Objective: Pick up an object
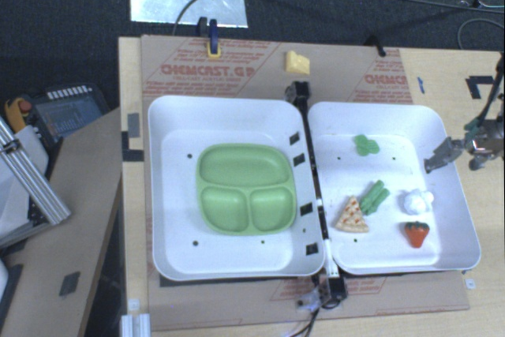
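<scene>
The right bin holds several toy foods. A small green leafy piece lies toward the back, with a green bean bundle near the middle. A pizza slice sits beside the divider. A white lump and a red strawberry lie at the front right. My gripper hangs over the right bin's right rim, up and to the right of the white lump. It is open, with nothing between its fingers.
The left bin carries a green divided plate. A yellow wedge lies on the bench behind the bins, near a blue and yellow clamp. Cables run across the dark floor at the back.
</scene>
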